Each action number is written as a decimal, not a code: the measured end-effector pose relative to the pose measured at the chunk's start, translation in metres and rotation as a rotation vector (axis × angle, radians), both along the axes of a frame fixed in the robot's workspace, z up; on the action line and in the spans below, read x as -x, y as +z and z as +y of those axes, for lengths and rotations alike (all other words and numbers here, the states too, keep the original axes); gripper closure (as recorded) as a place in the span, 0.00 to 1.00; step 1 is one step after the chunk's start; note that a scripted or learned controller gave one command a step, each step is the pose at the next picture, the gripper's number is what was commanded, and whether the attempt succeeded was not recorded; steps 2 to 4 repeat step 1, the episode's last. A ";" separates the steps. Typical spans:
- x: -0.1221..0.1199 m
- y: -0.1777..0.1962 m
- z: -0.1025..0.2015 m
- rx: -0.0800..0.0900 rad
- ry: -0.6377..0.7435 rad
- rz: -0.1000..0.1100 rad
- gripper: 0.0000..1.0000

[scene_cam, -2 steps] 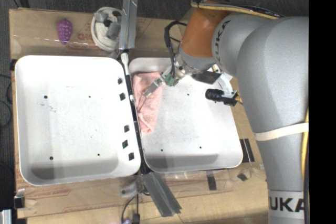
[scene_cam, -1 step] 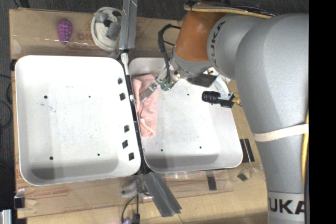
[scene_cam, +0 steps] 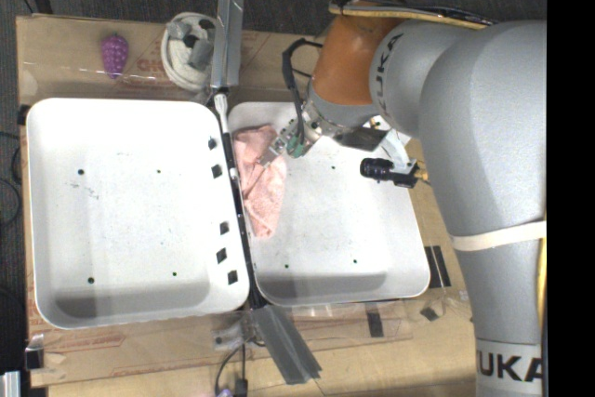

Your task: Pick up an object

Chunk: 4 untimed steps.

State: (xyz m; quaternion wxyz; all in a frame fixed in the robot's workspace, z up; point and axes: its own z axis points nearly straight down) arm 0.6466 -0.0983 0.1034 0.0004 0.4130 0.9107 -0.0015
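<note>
Down in the right bin (scene_cam: pixel 390 270), the tool (scene_cam: pixel 286 147) touches the top edge of the pink cloth (scene_cam: pixel 260 181); whether it grips it I cannot tell.

Cloth (scene_cam: pixel 258 179) lies in right bin (scene_cam: pixel 372 265), against the left bin's (scene_cam: pixel 121 200) side

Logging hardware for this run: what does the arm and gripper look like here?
Bulky light grey arm with rounded links, a pale seam ring lower down, and partial dark "UKA" lettering near the bottom. An orange band sits above the wrist, with a thin black cable looping beside it. The small metallic two-finger gripper has greenish parts.
</note>
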 end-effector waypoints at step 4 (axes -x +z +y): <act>-0.003 0.089 0.037 -0.001 -0.444 0.000 1.00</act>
